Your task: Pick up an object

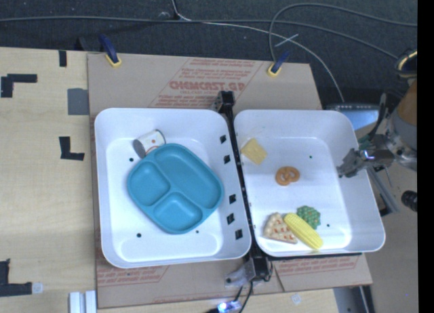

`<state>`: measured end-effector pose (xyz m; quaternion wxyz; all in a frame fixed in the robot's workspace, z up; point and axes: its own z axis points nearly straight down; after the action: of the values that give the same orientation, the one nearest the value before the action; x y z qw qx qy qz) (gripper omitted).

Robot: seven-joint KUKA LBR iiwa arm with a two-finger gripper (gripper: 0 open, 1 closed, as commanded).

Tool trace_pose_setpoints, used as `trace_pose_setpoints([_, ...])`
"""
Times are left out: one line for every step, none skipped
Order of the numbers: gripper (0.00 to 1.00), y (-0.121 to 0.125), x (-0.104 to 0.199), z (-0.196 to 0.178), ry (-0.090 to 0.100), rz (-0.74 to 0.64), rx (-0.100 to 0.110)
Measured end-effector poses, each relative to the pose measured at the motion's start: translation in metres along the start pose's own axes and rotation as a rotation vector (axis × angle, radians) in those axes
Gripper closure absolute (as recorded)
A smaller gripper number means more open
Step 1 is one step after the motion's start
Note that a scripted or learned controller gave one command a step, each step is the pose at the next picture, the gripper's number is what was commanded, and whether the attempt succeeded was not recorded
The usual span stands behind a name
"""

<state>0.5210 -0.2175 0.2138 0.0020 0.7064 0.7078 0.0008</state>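
L bin [108,169] has a blue tray [175,188] w/ a small cup [148,143] just beside it. R bin [339,129] has a cheese bit [253,150], pretzel [287,175], waffle [279,228], corn [303,230] & broccoli [309,215]. End effector [352,162] sits at the R bin's right edge.

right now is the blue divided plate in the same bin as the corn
No, the blue divided plate lies in the left bin, while the corn lies in the right bin.
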Motion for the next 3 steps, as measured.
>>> trace_pose_setpoints([1.00, 0.001, 0.000, -0.049, 0.000, 0.000, 0.001])
trace_pose_setpoints([1.00, -0.003, 0.057, -0.035, 0.003, -0.003, 0.006])
trace_pose_setpoints([1.00, 0.004, 0.113, -0.036, 0.003, -0.005, 0.005])
